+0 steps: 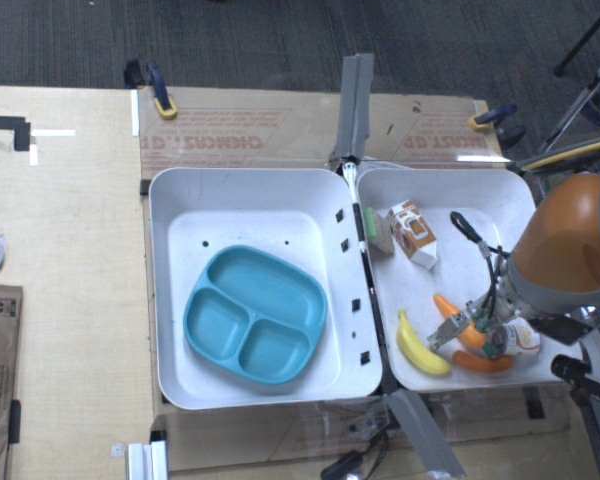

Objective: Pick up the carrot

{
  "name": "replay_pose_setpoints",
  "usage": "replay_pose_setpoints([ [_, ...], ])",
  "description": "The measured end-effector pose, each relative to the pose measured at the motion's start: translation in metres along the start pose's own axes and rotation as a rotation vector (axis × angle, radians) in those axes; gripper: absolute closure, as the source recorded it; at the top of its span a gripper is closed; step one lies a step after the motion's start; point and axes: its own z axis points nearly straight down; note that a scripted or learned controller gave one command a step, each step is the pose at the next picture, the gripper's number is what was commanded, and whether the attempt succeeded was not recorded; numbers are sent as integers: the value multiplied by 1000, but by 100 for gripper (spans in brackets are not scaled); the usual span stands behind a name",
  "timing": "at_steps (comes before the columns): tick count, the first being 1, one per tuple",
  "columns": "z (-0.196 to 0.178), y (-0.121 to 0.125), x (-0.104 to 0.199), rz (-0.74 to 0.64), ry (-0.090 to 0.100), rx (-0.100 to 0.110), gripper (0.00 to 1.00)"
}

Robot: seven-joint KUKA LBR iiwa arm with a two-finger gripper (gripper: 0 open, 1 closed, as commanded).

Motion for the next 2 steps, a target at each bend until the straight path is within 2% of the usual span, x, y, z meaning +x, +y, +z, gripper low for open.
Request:
replay_pose_setpoints([
  [1, -6, 0, 0, 3, 3, 3, 100],
  [2, -5, 39, -5, 90, -1, 0, 100],
])
